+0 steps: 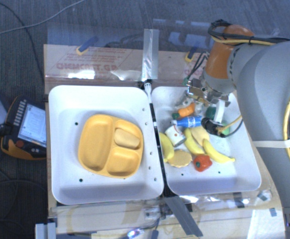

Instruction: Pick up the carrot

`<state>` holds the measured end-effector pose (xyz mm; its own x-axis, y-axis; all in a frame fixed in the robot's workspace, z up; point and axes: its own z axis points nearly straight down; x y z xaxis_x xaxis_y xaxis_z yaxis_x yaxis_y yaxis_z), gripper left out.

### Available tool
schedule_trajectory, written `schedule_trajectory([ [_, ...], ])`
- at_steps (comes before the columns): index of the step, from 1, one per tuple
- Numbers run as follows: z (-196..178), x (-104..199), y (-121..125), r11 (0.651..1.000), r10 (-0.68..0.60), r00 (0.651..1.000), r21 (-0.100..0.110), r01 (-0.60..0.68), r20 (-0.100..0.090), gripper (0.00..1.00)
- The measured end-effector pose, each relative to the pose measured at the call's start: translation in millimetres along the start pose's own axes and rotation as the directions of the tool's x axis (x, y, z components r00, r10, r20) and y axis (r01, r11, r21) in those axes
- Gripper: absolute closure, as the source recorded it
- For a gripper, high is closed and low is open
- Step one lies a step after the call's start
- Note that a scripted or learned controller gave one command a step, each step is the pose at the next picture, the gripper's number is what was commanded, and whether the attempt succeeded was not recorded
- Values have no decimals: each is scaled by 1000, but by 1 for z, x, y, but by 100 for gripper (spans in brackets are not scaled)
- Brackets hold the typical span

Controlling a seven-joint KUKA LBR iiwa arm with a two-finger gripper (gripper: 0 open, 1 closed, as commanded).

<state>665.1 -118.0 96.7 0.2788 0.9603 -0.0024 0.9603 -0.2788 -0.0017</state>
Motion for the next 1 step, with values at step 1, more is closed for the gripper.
schedule_trajectory([
  [1,-87,48,-11,913,-407,913,-1,407,0,100],
])
